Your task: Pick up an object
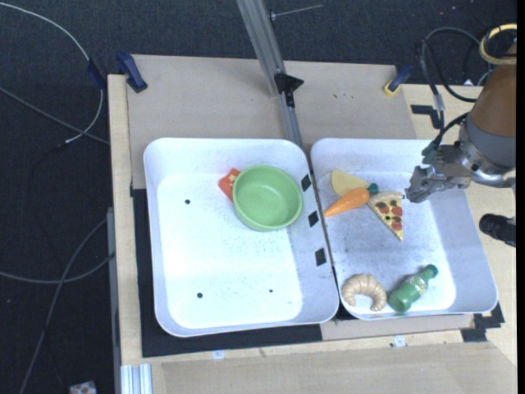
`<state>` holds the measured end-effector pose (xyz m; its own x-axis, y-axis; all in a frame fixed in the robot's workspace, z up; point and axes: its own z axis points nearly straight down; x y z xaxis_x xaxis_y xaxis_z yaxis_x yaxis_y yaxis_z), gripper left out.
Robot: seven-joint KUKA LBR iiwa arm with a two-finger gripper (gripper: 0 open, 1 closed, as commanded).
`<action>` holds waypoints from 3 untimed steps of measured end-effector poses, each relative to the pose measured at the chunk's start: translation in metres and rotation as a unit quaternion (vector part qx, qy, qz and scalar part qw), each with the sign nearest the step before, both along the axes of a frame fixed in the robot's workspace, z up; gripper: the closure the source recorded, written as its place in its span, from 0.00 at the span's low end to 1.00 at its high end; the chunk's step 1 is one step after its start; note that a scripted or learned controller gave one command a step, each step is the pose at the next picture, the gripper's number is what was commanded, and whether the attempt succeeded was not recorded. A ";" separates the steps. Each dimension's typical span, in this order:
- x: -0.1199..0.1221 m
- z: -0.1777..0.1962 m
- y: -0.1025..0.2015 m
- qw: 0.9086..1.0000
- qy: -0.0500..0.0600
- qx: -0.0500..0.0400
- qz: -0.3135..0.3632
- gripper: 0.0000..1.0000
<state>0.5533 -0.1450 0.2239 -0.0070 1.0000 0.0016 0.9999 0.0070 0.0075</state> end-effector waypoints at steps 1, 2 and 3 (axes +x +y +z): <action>0.020 0.011 0.058 1.000 0.002 0.001 0.000 1.00; 0.048 0.013 0.119 1.000 0.002 0.001 0.000 1.00; 0.075 0.023 0.174 1.000 0.002 0.001 0.000 1.00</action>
<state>0.6284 0.0287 0.2464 -0.0074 1.0000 0.0038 1.0000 0.0074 0.0042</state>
